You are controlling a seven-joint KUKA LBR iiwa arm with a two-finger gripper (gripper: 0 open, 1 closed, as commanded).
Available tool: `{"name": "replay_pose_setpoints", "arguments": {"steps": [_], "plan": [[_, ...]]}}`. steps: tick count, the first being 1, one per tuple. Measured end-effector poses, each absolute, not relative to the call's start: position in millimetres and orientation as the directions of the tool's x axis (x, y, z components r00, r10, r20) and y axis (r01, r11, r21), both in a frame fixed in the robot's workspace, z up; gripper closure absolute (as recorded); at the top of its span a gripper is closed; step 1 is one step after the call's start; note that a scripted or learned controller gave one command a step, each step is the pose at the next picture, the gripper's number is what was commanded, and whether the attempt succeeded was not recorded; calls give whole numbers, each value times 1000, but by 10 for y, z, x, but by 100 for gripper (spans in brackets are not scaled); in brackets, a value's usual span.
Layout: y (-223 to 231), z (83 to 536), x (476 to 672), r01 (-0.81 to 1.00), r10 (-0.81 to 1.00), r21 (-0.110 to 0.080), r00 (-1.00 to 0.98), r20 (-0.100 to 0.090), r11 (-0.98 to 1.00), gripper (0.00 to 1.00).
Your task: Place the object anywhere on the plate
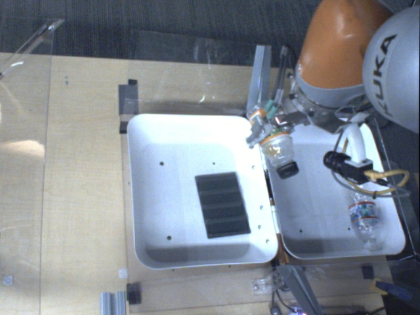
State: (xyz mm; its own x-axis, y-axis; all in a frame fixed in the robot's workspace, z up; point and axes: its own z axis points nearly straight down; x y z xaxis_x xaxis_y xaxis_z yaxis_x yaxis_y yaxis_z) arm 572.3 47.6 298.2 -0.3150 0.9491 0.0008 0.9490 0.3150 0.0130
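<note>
Left bin point(197, 136): you've got a dark ribbed rectangular plate point(222, 205) lying flat near its middle, slightly skewed.
Right bin point(315, 241): touching the left bin along the shared edge.
Arm point(354, 38): grey with orange band, over the right bin's far end.
Gripper point(270, 135): just over the shared rim, far end; something clear and small sits at its tip, grip unclear.
Dark small item point(287, 170): just below the gripper, in right bin.
Clear object point(365, 216): right bin, near its right wall.
</note>
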Motion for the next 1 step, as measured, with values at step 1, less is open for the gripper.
{"name": "replay_pose_setpoints", "arguments": {"steps": [1], "plan": [[480, 3085, 5735, 948, 948, 17, -317, 2, 317, 100]]}}
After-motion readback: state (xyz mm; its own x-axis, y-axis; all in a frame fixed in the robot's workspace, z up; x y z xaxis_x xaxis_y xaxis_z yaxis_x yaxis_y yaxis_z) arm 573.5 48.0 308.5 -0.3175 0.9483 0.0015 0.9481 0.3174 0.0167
